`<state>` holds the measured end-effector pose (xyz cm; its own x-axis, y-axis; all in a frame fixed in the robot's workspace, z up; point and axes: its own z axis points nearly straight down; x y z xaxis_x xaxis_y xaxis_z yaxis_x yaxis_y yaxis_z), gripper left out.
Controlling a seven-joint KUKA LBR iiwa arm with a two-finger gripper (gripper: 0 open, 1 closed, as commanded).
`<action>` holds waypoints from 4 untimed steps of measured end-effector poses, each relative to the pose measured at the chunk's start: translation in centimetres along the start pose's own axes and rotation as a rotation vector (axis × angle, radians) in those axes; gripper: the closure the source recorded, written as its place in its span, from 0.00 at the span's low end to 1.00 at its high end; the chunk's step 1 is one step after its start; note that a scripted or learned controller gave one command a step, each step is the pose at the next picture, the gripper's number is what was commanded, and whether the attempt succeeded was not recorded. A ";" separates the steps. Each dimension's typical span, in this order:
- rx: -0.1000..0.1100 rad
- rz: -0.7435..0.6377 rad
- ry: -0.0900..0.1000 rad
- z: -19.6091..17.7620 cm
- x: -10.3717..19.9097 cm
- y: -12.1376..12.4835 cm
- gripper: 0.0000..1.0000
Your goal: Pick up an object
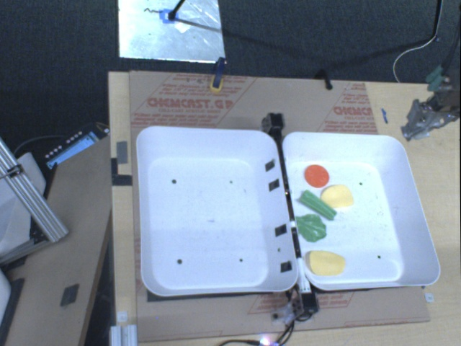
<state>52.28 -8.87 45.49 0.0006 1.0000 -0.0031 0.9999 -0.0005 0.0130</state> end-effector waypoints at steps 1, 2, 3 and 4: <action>0.007 -0.002 0.001 -8.1 -5.4 1.7 1.00; 0.010 -0.004 0.003 -8.1 -3.9 -3.7 1.00; 0.025 -0.008 0.006 11.6 2.3 -3.8 1.00; -0.003 0.000 0.000 -0.4 -1.3 -3.6 1.00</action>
<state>48.72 -10.14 45.81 0.0007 1.0000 -0.0035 0.9999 -0.0007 0.0159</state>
